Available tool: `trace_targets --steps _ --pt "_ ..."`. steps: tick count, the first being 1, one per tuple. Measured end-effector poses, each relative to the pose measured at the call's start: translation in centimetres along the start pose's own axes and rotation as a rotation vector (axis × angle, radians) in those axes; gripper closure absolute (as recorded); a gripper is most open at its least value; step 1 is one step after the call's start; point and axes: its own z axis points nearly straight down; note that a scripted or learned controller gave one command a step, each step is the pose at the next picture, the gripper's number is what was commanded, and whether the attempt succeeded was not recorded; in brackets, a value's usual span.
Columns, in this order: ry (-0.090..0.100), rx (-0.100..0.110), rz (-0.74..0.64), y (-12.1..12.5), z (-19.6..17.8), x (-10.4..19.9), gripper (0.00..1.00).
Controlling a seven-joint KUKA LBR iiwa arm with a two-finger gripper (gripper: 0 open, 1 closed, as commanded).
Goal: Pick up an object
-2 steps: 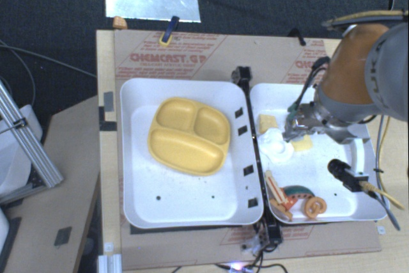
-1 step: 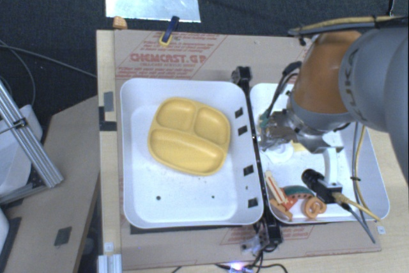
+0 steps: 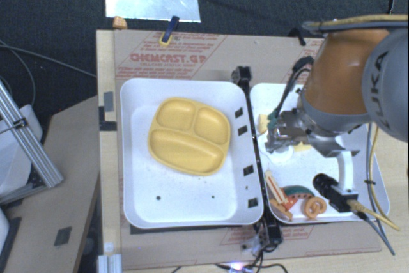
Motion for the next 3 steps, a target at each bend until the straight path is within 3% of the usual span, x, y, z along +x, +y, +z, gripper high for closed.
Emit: trace_targets --steps 1,2,3 --pt "-0.003 0.014 0.007 -0.1 8.9 -1.2 1.0" --pt "0.0 -0.009 -0.004 12.2 4.8 4.1 1.0" --pt "0.0 0.008 0.001 4.3 2.7 5.1 1.0"
